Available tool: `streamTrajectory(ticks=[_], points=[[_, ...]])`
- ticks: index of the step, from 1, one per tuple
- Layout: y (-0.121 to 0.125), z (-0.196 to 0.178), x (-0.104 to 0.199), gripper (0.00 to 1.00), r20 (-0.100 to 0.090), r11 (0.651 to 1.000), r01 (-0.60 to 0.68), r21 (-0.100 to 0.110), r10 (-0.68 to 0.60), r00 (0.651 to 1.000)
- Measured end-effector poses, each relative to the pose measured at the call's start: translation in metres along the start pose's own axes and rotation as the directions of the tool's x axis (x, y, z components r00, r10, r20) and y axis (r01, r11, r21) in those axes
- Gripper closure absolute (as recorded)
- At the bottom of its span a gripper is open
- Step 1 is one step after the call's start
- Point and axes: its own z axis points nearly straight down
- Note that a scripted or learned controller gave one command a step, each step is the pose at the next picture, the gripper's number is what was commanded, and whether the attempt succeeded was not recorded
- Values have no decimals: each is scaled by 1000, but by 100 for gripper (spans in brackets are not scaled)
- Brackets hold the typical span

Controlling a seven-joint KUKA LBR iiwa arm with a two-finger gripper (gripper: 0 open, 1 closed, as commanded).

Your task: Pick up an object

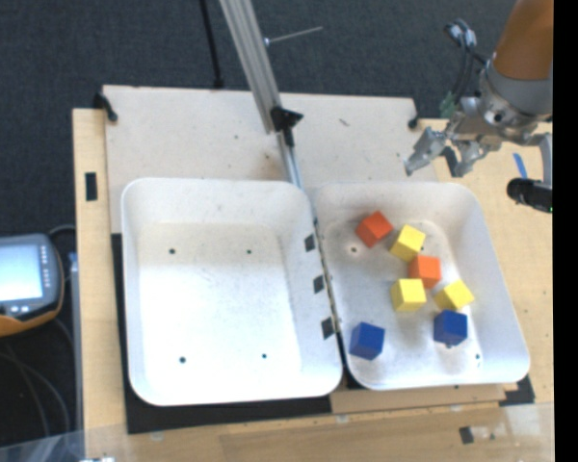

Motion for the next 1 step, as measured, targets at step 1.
streamTrajectory(ticks=[1], points=[[6,115,33,0,-3,1000,-4,5,4,1000]])
